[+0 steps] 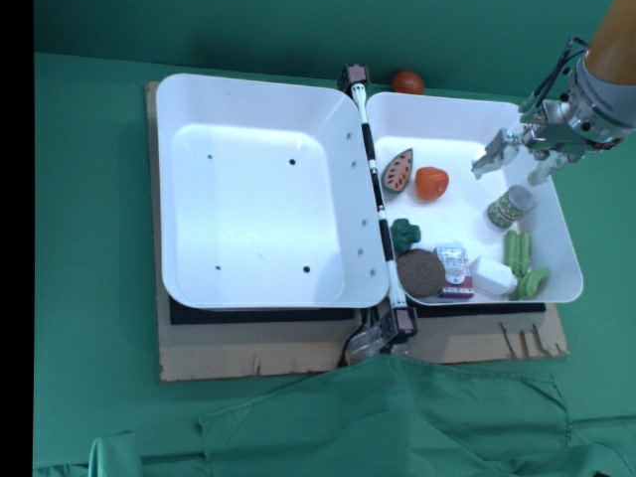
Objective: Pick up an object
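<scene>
A robot gripper [517, 163] hung over the right bin [566, 256], its fingers [490, 157] spread open and holding nothing. Just below sat a small green-labelled can [510, 207], the likeliest pick, seemingly why the fingers were poised there.

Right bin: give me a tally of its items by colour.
Red/orange: 2, watermelon slice, tomato
Green: 3, broccoli, two green pieces
Brown: 1, disc
White: 2, block, carton
Labelled can: 1
Total: 9

right bin [467, 117] (toy food), jaws spread
</scene>
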Robot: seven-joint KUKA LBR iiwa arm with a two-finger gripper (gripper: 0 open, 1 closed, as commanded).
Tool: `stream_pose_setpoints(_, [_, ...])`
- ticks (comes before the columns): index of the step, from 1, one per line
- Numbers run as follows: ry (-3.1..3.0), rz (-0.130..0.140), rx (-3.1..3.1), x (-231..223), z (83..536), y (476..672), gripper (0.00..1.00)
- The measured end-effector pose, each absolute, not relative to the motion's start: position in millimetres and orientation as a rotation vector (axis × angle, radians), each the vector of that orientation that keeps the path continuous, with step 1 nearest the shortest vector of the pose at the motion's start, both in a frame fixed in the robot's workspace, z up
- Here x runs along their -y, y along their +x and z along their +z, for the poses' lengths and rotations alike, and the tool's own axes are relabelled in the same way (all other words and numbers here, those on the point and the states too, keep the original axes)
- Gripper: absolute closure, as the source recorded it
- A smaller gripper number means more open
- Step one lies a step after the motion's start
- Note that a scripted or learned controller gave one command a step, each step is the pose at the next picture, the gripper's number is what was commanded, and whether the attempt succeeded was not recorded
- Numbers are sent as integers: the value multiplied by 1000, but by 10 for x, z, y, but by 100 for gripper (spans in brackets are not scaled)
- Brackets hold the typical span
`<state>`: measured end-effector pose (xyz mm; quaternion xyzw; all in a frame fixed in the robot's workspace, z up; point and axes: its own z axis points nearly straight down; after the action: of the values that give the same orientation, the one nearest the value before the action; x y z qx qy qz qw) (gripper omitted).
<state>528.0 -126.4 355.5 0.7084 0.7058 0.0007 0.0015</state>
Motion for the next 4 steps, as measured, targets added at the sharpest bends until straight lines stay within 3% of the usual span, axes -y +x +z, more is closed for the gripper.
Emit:
stream_pose_setpoints(1, [2216, 4, -2220, 909, 3021, 6098, 0])
stream_pose_setpoints(2, [2223, 1, -2209, 1360, 2836, 6341, 0])
stream_pose_setpoints(3, [2229, -3, -2218, 1102, 2734, 5484, 0])
stream_pose_setpoints(4, [2212, 12, -2216, 879, 2958, 6492, 0])
